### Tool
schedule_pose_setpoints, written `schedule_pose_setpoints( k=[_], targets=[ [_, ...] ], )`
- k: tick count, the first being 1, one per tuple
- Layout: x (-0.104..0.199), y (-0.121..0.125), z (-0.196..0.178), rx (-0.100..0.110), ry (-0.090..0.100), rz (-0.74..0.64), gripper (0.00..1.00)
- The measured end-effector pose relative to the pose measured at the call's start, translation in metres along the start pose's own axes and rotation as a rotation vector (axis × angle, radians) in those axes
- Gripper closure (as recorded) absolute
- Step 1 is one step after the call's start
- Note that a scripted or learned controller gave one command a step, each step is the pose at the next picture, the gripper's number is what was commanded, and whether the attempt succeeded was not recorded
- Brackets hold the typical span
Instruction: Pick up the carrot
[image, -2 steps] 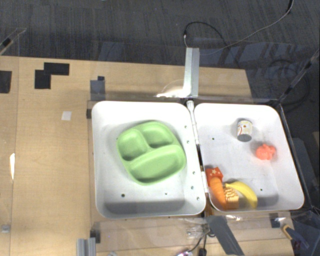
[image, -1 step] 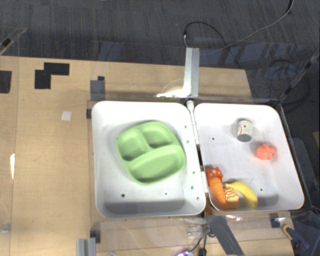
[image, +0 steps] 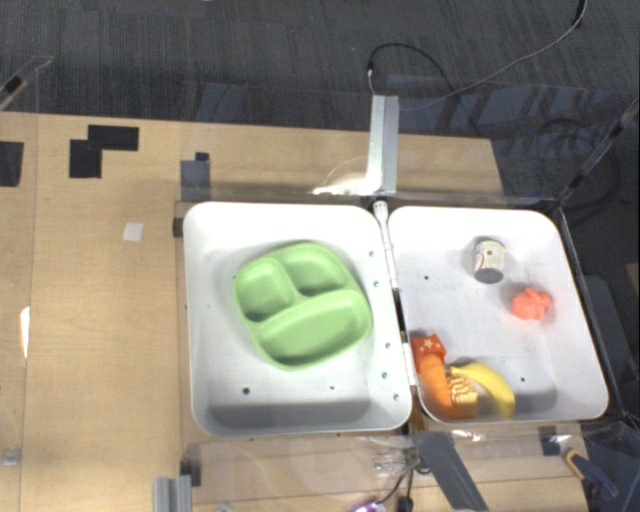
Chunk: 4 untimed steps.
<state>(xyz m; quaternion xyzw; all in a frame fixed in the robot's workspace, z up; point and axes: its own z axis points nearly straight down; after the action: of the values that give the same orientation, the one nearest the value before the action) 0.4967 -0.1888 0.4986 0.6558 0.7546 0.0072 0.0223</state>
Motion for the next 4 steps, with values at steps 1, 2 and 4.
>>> schedule_pose_setpoints(
  k=[1, 2, 4],
  targets=[
    [0.0, 0.002, -0.012, -0.007, -0.004, -0.007, 1.0],
    [0.001, 0.004, -0.024, -0.014, -0.009, -0.015, 1.0],
    [-0.02, 0.042, 0.051, 0.016, 0.023, -0.677, 1.0]
  ],
)
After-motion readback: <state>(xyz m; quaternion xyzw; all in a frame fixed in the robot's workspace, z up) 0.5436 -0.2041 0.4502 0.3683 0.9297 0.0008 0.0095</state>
